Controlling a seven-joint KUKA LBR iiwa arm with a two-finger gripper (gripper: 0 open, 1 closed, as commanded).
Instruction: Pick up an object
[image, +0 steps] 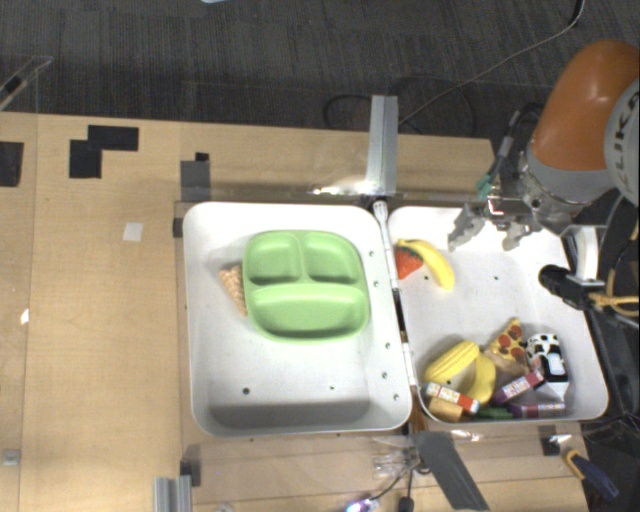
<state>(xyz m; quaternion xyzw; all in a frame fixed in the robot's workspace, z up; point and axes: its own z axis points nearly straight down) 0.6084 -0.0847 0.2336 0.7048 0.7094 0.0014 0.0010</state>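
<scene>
Worktop (90, 330): pale wood, carrying two shallow white bins side by side, black squares sitting near its far left edge.
Left bin (300, 405): holding a green plastic divided tray (304, 283) with three compartments, lying flat near the middle; a tan textured snack-like piece (233, 288) peeking out at the tray's left edge, touching it.
Right bin (500, 300): holding every candidate for the pick.
Far-left corner of right bin: yellow curved banana toy (432, 261) resting against a red-orange wedge toy (408, 264), both just beside the dividing wall.
Near edge of right bin: heap of small toys lying together, among them a yellow ridged corn-like piece (452, 359), a pizza-slice-like piece (508, 345), a black-and-white cow-patterned carton (548, 356), and a purple marker-like stick (540, 407).
Jaws (492, 232): hanging over the far part of the right bin, well to the right of the banana toy, standing apart and spread, gripping nothing.
Arm: grey with orange band (590, 100), reaching in from the right.
Progress: judging as barely begun; nothing lifting yet, all objects lying on bin floors.
Remaining: choosing a target, descending, closing, raising clear.
Writing: nothing reading clearly; a partial letter mark showing on the arm's grey casing at the right edge, too cropped for reading; toy labels too small for telling.
</scene>
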